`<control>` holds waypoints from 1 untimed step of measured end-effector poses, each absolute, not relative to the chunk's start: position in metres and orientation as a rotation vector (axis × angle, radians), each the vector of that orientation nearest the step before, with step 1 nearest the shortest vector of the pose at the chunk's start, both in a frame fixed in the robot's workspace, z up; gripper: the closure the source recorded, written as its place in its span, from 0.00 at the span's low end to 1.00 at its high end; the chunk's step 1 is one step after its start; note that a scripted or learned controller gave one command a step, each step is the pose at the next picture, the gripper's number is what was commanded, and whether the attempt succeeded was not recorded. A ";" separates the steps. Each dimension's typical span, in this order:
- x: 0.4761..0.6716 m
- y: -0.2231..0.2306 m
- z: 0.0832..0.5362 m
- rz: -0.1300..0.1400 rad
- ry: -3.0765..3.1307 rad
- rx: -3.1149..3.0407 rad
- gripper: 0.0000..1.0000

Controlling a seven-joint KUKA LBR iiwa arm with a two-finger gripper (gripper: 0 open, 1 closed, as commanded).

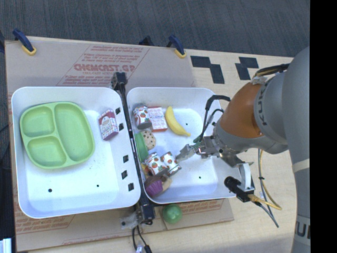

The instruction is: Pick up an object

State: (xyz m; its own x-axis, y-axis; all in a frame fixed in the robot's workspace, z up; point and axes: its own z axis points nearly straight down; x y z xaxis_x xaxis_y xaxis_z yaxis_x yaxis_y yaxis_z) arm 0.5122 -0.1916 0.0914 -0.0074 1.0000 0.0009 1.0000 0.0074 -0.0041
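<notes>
My gripper (184,153) hangs low inside the right bin (208,186), reaching in from the right below the orange wrist band. Its tip is right beside a small red-and-white carton with strawberry print (162,164), touching it or nearly so. I cannot see any object held in it. Other items in this bin are a yellow banana (177,121), two small cartons (148,116) at the far left corner, a green item (142,146) along the left wall, a spotted beige piece (150,138) and a purple object (155,185) at the near left corner.
The left bin (31,202) holds a green divided plate (55,133) and a small red carton (108,125). A green ball (171,213) lies outside, in front of the bins. Black clips run along the divider (126,141). Blue clamps (176,45) hold the cardboard.
</notes>
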 end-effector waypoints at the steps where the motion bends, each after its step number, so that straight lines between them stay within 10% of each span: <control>1: 0.513 -0.192 0.102 0.005 -2.234 -2.205 1.00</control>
State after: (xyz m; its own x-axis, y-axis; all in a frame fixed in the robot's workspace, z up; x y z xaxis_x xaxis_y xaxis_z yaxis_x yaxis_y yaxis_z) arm 0.5130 -0.1920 0.1019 -0.0127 0.9999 -0.0003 0.9999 0.0127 -0.0040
